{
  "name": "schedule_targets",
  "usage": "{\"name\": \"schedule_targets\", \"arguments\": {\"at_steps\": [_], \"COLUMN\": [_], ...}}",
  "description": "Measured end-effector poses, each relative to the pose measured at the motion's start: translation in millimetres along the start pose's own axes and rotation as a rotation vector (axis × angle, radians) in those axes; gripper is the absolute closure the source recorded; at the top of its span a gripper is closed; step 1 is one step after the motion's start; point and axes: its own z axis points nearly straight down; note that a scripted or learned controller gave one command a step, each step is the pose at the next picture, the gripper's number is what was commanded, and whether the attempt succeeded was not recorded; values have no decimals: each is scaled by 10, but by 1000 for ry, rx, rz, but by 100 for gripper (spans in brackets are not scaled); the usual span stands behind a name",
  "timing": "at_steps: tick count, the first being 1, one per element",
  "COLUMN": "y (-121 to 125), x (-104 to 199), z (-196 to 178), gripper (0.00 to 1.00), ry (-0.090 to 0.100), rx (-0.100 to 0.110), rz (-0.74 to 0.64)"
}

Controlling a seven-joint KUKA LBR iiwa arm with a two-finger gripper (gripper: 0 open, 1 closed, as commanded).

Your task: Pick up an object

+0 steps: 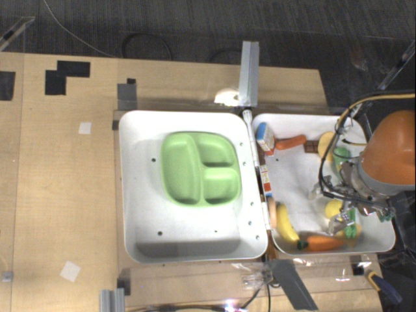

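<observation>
The right bin [296,181] holds several toy foods. A banana [283,221] lies along its left wall, and an orange carrot [323,242] rests by the front wall. A yellow lemon-like piece [333,207] and a small green piece [351,231] sit at the front right. My gripper [342,218] hangs low over that front right corner, right beside the yellow piece and just above the carrot. The wrist and cables hide what lies under it. At the back of the bin are a red-orange sausage shape [290,142], a blue and white item [262,134] and a yellow piece [325,147].
The left bin [140,174] carries a green divided plate [198,168]. The arm's orange band [390,149] and black cables [344,125] cover the right bin's right side. A metal post [249,73] stands behind the wall between the bins.
</observation>
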Motion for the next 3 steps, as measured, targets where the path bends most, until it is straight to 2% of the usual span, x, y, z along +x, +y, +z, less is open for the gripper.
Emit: {"name": "schedule_targets", "arguments": {"at_steps": [1,2,3], "y": [2,5,247], "x": [-65,-63,-607], "z": [-141,-137,13], "gripper": [100,0,0], "ry": [-16,-16,0], "rx": [6,6,-6], "rz": [-10,-10,41]}}
